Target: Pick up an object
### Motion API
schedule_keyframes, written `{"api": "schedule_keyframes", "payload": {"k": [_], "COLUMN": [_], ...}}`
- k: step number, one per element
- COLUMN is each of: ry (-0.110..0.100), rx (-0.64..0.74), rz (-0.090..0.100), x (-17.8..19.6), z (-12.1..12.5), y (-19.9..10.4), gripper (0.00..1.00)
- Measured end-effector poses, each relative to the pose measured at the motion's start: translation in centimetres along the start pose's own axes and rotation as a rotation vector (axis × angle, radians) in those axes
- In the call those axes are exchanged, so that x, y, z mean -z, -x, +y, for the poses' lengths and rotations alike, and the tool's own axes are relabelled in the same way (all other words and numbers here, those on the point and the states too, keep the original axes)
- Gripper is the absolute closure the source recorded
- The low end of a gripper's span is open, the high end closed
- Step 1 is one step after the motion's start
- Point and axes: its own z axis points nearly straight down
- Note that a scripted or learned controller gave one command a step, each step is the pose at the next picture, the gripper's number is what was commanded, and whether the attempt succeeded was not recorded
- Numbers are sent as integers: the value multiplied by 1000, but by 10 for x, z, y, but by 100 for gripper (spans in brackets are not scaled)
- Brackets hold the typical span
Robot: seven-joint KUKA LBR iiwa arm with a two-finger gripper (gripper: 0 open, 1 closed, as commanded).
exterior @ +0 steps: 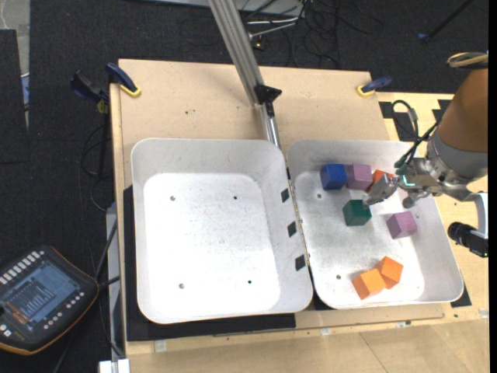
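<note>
Hovering over the right bin (435, 286) among scattered blocks.
The tool (392, 193) hangs low between the green block (356, 213), just to its lower left, and the purple block (401, 224), just below it; a small orange-red block (380, 178) sits against its upper side. Whether it is clenched or released, I cannot tell. The green block looks the nearest free target, a short shift leftward.

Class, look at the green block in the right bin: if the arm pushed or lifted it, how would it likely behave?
The green block looks cube-shaped with flat faces, so it would probably slide, not roll. It appears rigid and small, so likely light and easy to pinch. The bin floor looks smooth, so a push might send it skidding.
</note>
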Motion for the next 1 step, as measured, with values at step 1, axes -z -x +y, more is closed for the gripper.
{"api": "schedule_keyframes", "payload": {"k": [1], "ry": [3], "rx": [-1], "rz": [-1], "x": [2], "z": [1], "y": [0], "gripper": [0]}}
